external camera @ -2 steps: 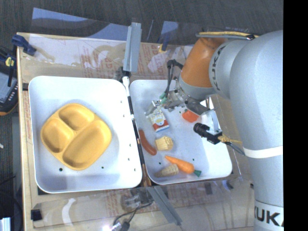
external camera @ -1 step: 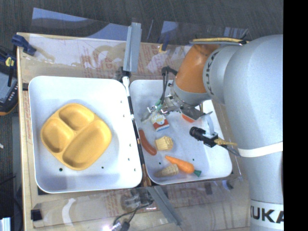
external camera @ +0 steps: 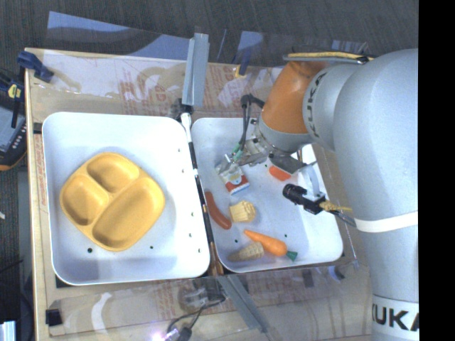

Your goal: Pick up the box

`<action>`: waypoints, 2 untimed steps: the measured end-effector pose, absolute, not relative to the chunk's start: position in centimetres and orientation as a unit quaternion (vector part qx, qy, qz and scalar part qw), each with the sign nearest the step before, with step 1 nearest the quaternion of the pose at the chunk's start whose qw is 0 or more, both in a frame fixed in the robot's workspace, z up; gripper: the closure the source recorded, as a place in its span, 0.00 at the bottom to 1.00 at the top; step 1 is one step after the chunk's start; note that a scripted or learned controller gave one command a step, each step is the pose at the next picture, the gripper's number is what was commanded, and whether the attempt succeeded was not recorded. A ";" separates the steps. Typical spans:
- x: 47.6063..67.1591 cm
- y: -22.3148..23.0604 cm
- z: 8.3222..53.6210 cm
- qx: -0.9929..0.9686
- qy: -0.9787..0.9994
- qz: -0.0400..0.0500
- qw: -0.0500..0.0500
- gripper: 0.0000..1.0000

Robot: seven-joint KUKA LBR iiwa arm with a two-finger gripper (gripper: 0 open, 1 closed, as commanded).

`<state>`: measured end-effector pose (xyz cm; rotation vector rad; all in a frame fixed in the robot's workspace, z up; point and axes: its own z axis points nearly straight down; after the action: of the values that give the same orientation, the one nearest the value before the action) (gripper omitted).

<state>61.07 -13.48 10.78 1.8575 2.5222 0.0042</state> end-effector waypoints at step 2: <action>60.8 -8.4 23.0 0.492 0.871 -0.001 0.000 0.00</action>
<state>60.77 -8.39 22.96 1.5450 2.7358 -0.0016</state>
